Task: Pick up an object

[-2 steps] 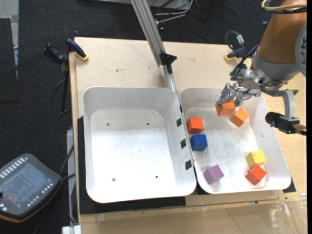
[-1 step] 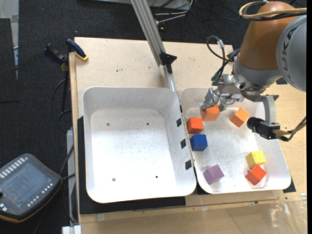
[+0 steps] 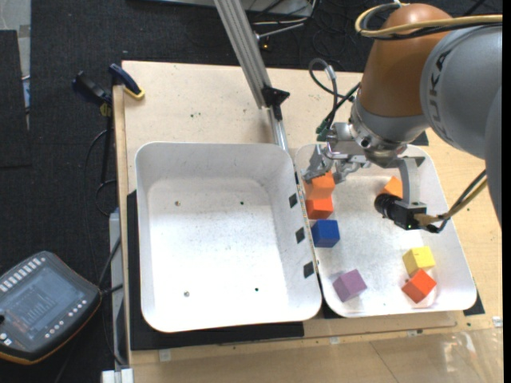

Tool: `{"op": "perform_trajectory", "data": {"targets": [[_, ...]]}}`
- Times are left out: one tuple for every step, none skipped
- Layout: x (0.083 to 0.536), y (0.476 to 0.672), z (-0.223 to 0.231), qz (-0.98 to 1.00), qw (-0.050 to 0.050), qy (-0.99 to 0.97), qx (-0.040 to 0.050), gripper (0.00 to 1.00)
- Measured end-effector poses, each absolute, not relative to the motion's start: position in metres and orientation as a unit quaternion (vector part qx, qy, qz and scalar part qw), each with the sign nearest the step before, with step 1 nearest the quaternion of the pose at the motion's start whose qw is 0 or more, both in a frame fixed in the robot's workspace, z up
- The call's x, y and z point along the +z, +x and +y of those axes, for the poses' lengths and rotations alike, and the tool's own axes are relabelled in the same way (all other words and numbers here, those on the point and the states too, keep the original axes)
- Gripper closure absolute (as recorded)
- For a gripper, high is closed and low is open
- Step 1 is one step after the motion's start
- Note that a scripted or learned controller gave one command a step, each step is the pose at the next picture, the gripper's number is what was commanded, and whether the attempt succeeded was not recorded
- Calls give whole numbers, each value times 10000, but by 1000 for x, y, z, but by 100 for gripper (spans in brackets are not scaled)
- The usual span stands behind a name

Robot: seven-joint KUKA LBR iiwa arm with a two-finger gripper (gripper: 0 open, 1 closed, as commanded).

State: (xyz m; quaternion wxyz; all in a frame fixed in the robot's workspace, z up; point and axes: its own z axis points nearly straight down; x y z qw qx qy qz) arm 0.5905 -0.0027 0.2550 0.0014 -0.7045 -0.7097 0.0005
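Observation:
My gripper (image 3: 327, 167) hangs over the upper left part of the right bin (image 3: 457, 255), close to the wall between the two bins. An orange cube (image 3: 321, 195) sits directly under it, its top touching or nearly touching the gripper's tip. Whether the cube is gripped is hidden by the wrist. A blue cube (image 3: 325, 233) lies just in front of the orange one. Also in the right bin are a purple cube (image 3: 349, 285), a yellow cube (image 3: 418, 258) and a red-orange cube (image 3: 419, 286). Another orange piece (image 3: 393, 187) peeks out behind the gripper's black fitting.
The left bin (image 3: 215, 230) holds only small specks. A slanted metal rail (image 3: 243, 38) runs down to the bins' shared back corner. A teach pendant (image 3: 40, 306) lies at the lower left, off the bench. Cables hang beside the wrist.

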Motion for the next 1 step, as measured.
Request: {"op": "perform_trajectory", "data": {"targets": [[245,581,57,-7102,18,-7040,3,100]]}}
